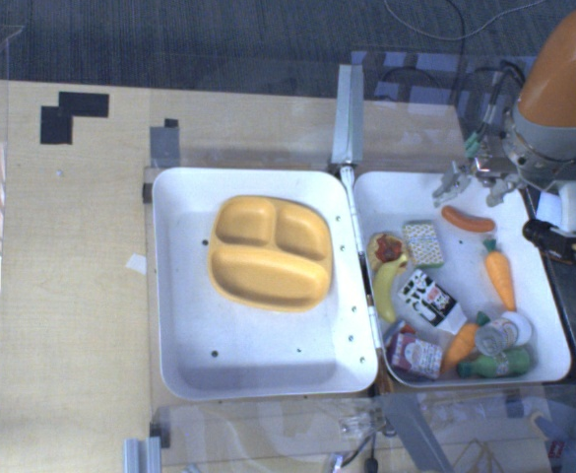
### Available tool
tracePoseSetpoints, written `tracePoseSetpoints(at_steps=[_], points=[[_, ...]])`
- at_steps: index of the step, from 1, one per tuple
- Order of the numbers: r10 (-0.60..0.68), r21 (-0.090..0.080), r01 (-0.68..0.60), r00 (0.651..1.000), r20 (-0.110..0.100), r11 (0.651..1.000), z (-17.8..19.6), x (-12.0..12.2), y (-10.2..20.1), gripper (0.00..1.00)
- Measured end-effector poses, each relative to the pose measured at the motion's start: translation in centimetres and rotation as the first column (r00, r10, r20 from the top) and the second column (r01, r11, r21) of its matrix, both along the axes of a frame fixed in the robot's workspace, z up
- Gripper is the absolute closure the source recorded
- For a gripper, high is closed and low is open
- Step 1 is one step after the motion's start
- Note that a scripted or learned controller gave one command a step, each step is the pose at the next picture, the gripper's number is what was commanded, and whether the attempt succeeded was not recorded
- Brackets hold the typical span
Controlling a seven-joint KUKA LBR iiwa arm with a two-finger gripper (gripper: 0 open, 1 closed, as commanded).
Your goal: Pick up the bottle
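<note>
The tool (475,183) is hanging spread open with nothing in it over the right bin's (553,308) back end, just above a sausage (468,220). The green bottle (494,365) is lying on its side way off in the front corner.

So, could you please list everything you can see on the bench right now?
bins: 2, white, side by side, left, right
tray: 1, yellow, three compartments, in left bin
sausage: 1, red-orange, top of right bin
carrot: 1, orange, right side of right bin
banana: 1, yellow, left side of right bin
sponge: 1, pale speckled, upper left of right bin
carton: 1, black and white, middle of right bin
bottle: 1, green, lying at bottom edge of right bin
can: 1, silver, just above bottle
gripper: 1, grey, over top edge of right bin, holding nothing
</note>
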State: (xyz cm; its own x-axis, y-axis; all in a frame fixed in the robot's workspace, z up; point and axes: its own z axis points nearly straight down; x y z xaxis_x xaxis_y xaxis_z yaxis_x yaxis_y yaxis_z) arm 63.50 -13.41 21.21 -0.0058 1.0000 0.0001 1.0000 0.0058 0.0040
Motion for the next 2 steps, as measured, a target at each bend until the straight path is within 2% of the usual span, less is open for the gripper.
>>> tracePoseSetpoints(at_steps=[1, 2], points=[[0.005, 0.0, -0.005, 1.0, 0.006, 1.0, 1.2, 0.2, 0.1, 1.0], [-0.045, -0.001, 0.045, 0.999, 0.0, 0.999, -6.5, -4.5, -3.0, 1.0]])
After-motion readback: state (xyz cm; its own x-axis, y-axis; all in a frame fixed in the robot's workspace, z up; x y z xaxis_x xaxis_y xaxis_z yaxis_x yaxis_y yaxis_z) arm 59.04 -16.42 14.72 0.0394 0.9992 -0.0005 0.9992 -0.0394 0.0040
